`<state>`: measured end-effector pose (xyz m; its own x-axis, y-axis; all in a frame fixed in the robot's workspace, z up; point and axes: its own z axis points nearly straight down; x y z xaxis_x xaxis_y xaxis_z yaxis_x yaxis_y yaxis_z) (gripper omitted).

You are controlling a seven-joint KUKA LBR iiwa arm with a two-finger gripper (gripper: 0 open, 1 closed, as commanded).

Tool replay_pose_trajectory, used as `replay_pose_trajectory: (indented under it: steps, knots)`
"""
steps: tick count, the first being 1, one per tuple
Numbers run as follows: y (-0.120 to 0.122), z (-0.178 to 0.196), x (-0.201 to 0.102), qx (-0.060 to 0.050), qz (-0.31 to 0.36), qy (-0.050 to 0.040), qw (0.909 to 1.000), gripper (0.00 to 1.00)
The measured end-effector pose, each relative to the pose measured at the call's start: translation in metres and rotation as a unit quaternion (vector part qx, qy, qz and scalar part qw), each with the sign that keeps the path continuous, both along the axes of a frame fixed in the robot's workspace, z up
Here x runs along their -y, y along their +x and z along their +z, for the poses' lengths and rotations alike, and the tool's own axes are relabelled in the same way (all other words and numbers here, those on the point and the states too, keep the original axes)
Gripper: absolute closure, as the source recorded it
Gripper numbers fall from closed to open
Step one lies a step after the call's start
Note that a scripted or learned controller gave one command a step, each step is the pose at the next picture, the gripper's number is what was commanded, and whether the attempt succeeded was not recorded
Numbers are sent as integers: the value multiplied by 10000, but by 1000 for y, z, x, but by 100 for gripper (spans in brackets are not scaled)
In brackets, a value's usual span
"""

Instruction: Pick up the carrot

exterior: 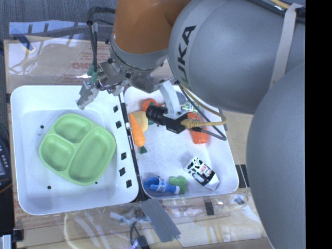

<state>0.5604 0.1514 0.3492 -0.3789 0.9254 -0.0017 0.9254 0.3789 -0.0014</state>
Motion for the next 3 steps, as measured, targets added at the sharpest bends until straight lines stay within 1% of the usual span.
replay_pose_trajectory:
  steps: [1,2,3]
  knots:
    - [17,-58,-55,-31,332,-5,9994,0]
    - [17,-47,-57,-28,377,-8,9993,100]
    - [9,-128,-22,-32,-1309,-9,9914,100]
